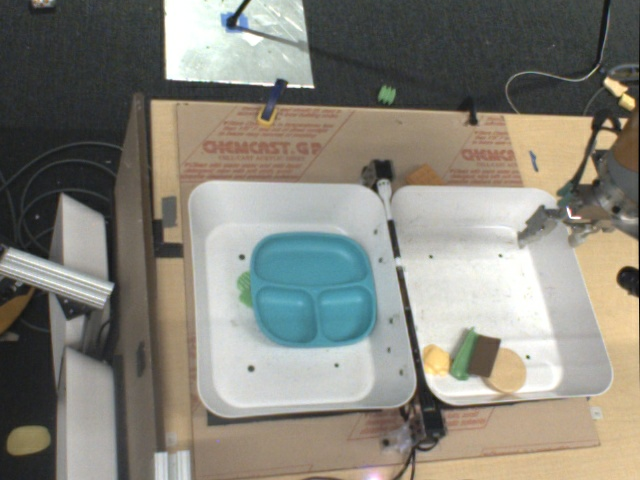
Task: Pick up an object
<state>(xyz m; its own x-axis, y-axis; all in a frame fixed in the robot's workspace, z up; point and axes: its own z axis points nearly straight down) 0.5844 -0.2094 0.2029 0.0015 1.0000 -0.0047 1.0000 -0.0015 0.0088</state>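
Two white bins sit side by side on your bench. Your left bin holds a teal divided plate with something green tucked at its left edge. Your right bin has a yellow piece, green stick, brown block and tan disc clustered at its near wall. Your gripper hangs over that bin's far right corner; its fingers look spread with nothing between them, though the view is poor.

**Around the bench**

We see a cardboard sheet with red print under the two bins. Beyond it, on dark carpet, lies a shiny metal plate. Black cables coil at the left beside a silver bar, and a small green piece lies near the cardboard's far edge
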